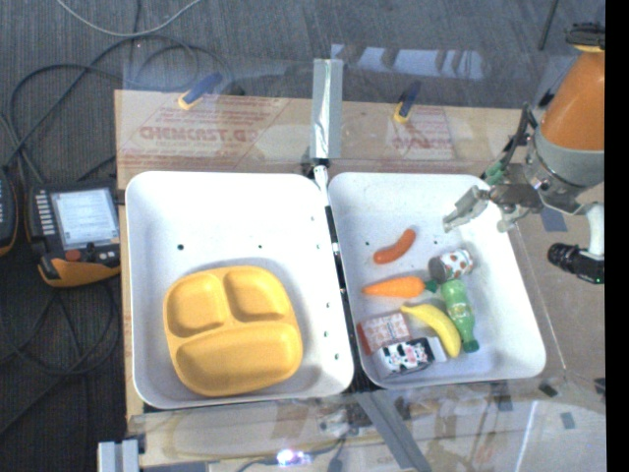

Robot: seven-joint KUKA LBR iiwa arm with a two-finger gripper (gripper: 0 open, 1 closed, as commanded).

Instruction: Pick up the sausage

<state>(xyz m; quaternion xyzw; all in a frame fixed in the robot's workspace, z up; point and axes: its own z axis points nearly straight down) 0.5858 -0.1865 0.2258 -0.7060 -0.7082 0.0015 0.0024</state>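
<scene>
Camera view looks down on a surface (147, 126) carrying two shallow white bins side by side. The left bin (157, 205) holds a yellow divided tray (233, 327) toward its near side. The right bin (511, 293) holds a small cluster of things. The sausage (395, 247), reddish-orange and slightly curved, lies tilted on the bin floor toward the far left of that cluster, apart from the rest. Just nearer than it lies a carrot (395, 287), pointing left to right. To the right of the carrot sits a small round can (452, 263), and beside that a green bottle (459, 313) lying lengthwise, with a banana (439, 328) touching its left side. At the near end are a small red packet (381, 331) and a black-and-white carton (407, 355).

The arm reaches in from the right, its orange band (575, 106) high over the bin's far right corner. The claw (470, 207) hovers above the far right part of the right bin, well apart from the sausage. Its fingers are spread apart with nothing between them.
</scene>
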